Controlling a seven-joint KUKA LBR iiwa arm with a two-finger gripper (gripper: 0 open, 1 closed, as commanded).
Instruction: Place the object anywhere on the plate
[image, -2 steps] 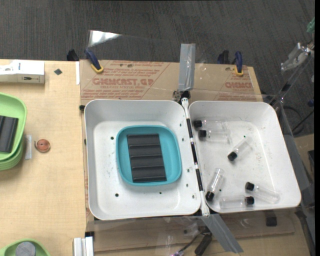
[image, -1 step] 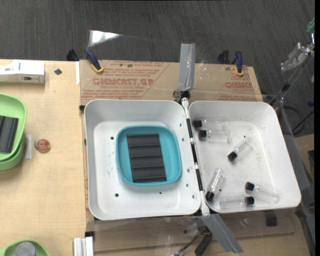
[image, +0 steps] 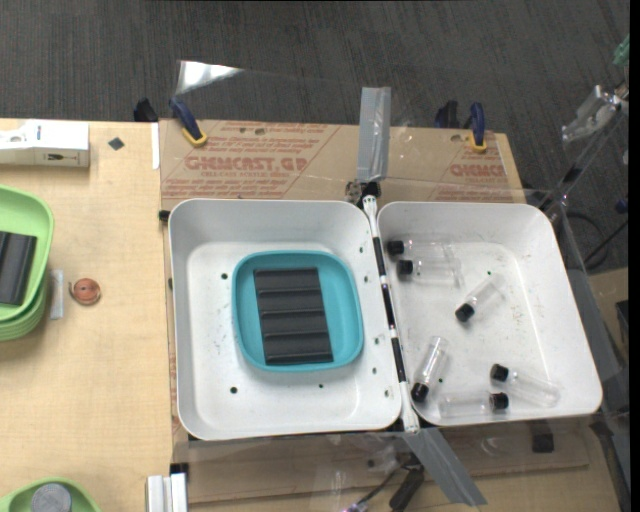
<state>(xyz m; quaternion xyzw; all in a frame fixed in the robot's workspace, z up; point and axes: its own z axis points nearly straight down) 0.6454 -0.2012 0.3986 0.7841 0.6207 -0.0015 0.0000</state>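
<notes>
A teal plate (image: 345, 305) with a dark ribbed insert (image: 292, 313) lies in the middle of the left white bin (image: 200, 400). Several clear tubes with black caps lie scattered in the right white bin (image: 565, 300): one (image: 474, 300) near its middle, one (image: 430, 365) lower left, two near the top left (image: 425, 255), two at the lower right (image: 520, 385).
A cardboard sheet (image: 300, 160) held by blue clamps lies behind the bins. On the wooden bench at the left stand a green tray (image: 30, 230), a small copper disc (image: 86, 291) and a white box (image: 45, 143).
</notes>
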